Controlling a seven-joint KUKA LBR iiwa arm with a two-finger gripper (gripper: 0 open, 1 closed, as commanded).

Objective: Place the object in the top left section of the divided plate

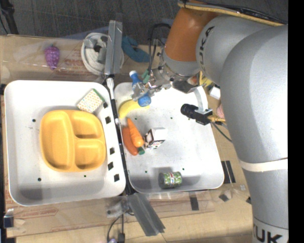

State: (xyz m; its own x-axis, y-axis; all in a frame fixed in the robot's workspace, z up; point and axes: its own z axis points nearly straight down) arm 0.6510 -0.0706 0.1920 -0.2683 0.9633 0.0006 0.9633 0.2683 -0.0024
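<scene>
The yellow divided plate [73, 139] lies in the left bin [20, 100], a smooth, glossy plastic tray with rounded corners and three moulded sections. A flat speckled sponge [90, 101], pale green and cream, rests just off the plate's upper right corner. In the right bin [202, 151], a curved yellow banana [126, 107] lies at the upper left, against the divider between the bins. The tool [142, 91], with blue-tipped metal fingers, hangs directly over the banana's upper end; whether it is spread or closed cannot be told, and no object is visibly between the fingers. Below the banana lie a tapered orange carrot [132, 136], a small white printed box [155, 137] and, near the bin's lower edge, a green cylindrical can [171, 178] on its side. A purple bunch of grapes [52, 56] sits on the desk [25, 54] behind the left bin.
</scene>
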